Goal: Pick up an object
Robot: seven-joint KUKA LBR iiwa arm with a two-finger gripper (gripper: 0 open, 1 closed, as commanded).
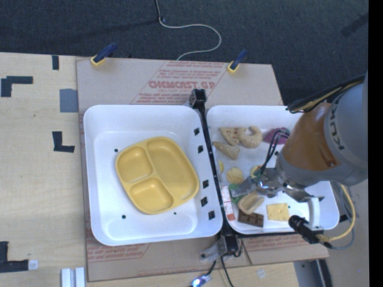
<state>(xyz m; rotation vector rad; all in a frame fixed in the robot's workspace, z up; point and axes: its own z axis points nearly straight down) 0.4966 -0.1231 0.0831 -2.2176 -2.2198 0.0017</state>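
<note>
Lying in the left white plastic bin [96, 160] is a yellow three-compartment plastic tray [157, 173], flat on the bin floor and slightly turned. Across the black divider, the right white bin [239, 113] holds a scatter of small food-like pieces: a pale curled pastry shape [242, 136] near the far wall, a yellow lump [235, 174], a brown chocolate-coloured bar [251, 219] and a flat yellow cheese-like square [277, 211] near the front wall. Over these pieces hangs the grey arm's gripper [258, 186], low among them beside a green piece [241, 187]; whether it is spread or pinching anything cannot be told.
</note>
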